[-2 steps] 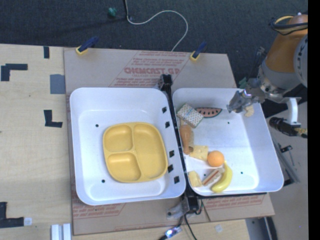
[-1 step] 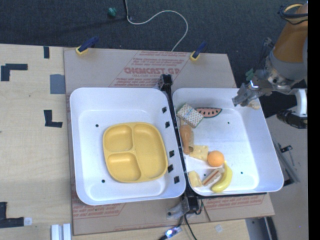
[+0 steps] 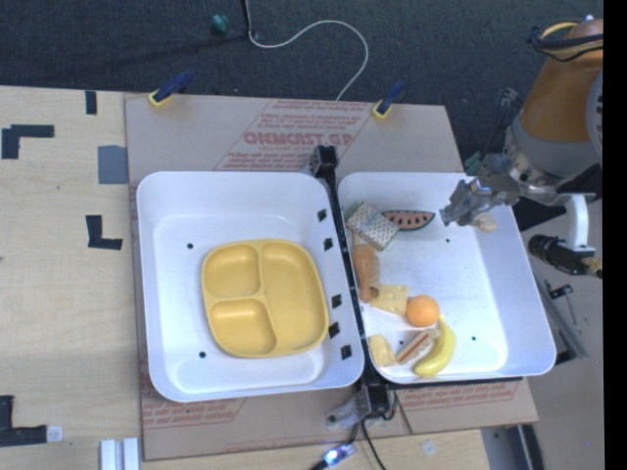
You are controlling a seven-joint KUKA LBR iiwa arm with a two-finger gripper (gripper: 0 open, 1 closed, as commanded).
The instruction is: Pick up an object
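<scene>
Gripper (image 3: 468, 207) hovers over the right bin's (image 3: 509, 292) far corner, beside the watermelon slice (image 3: 407, 219); jaw spread indiscernible. Orange (image 3: 422, 311) lies nearer.

Left of the gripper (image 3: 460, 211), a glossy yellow plastic plate (image 3: 263, 297) sits in a smooth white plastic bin (image 3: 162, 262) on matt cardboard (image 3: 284, 135).

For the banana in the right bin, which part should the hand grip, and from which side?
Probably the middle of the banana, coming straight down. It lies flat, curving along the bin's near wall, with the orange touching its upper end and a hot dog close on its left. The hand should close across its narrow width.
</scene>
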